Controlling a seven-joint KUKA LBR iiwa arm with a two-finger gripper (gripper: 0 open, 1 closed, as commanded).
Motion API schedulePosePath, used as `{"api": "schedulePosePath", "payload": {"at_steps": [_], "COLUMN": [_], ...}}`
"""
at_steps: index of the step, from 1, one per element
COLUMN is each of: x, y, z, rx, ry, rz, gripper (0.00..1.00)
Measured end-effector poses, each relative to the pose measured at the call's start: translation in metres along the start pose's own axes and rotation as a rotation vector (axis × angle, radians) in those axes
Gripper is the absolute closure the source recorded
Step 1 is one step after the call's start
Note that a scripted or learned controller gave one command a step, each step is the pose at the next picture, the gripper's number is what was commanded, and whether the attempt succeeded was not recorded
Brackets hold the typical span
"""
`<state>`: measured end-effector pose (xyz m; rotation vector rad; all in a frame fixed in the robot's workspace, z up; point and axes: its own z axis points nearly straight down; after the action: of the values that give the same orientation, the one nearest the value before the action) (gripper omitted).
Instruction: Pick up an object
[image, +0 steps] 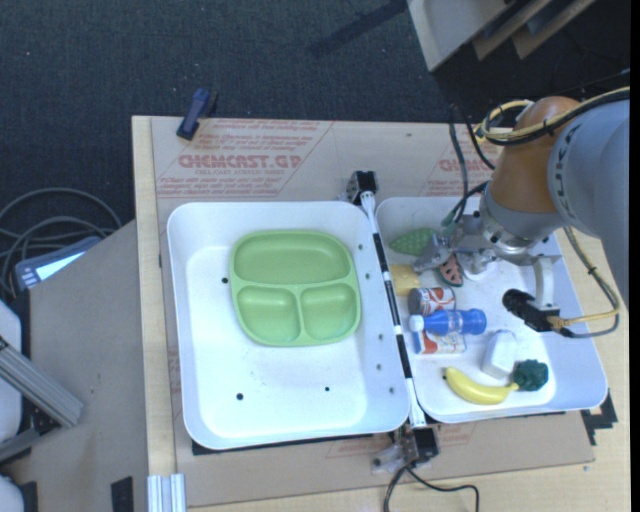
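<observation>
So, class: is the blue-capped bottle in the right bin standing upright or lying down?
Lying down: the bottle rests on its side, cap pointing left, on the right bin floor.

A green divided tray (296, 286) lies in the left white bin (200, 390) — three compartments, tilted slightly. Both bins sit on a brown board printed with red lettering (240, 160), which covers the worktop. A small blue clip (195, 112) rests at the board's far left corner. Black clamps (362, 184) join the bins at the seam — one far, one near. Grey cables (50, 225) coil on the dark floor to the left.
</observation>
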<state>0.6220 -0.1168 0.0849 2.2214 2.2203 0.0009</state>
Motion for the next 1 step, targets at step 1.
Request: {"api": "schedulePosePath", "payload": {"at_steps": [1], "x": [0.0100], "y": [0.0371], "z": [0.0025], "rx": [0.041], "ry": [0.000], "rz": [-0.004], "gripper": [0.00]}}
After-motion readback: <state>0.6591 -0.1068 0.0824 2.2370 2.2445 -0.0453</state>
